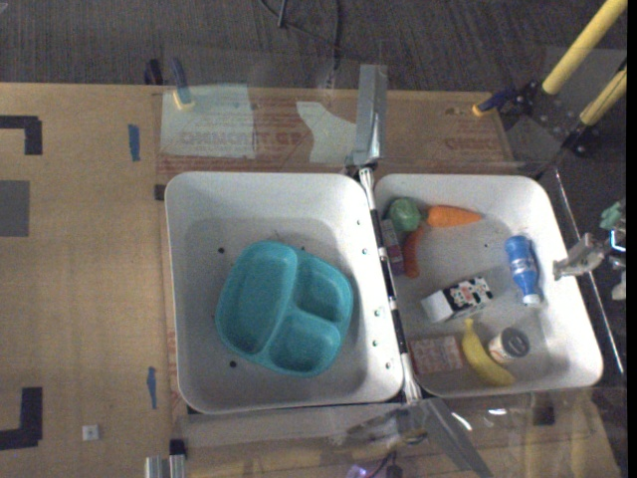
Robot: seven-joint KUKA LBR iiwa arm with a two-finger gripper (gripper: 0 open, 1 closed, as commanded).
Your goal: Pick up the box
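At right bin's centre: small white carton box with black cow spots (459, 298), lying tilted.
At box's 3 o'clock: blue plastic bottle (521, 268).
At box's 5 o'clock: yellow banana (485, 358).
Left bin: teal divided plate (286, 308).
Gripper (585, 258): bin's right rim; grip unclear.

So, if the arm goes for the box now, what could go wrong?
1. The box lies tilted in the right bin, with the banana and blue bottle near it; the fingers might bump or catch those instead.
2. A flat packet sits just below the box and could be mistaken for it.
3. The gripper is at the bin's right rim and could clip it.
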